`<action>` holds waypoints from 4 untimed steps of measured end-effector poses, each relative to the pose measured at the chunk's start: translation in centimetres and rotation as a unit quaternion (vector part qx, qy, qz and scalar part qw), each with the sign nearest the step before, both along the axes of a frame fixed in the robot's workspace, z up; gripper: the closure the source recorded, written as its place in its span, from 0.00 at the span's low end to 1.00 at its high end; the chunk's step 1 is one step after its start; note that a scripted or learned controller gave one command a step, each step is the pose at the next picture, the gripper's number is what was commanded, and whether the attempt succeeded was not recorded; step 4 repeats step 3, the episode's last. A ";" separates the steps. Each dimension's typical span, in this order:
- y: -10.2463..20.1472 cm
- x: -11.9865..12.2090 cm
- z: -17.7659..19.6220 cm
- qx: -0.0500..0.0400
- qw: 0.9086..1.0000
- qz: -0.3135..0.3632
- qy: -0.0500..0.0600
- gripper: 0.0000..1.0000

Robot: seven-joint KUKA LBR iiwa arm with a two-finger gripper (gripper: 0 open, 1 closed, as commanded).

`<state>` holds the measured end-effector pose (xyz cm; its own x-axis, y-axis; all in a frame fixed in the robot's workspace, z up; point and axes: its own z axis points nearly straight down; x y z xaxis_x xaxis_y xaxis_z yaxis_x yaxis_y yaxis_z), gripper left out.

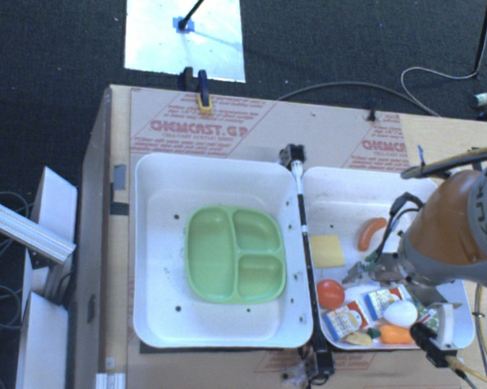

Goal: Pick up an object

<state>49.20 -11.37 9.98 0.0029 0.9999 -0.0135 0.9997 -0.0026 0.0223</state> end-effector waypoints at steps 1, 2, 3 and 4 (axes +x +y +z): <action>0.2 7.8 -1.5 0.007 1.000 0.003 0.010 0.00; 0.8 11.4 -1.5 0.006 1.000 0.004 0.010 0.00; 0.8 11.5 -0.4 0.006 1.000 0.006 0.009 1.00; 0.8 11.5 -0.4 0.006 1.000 0.006 0.009 1.00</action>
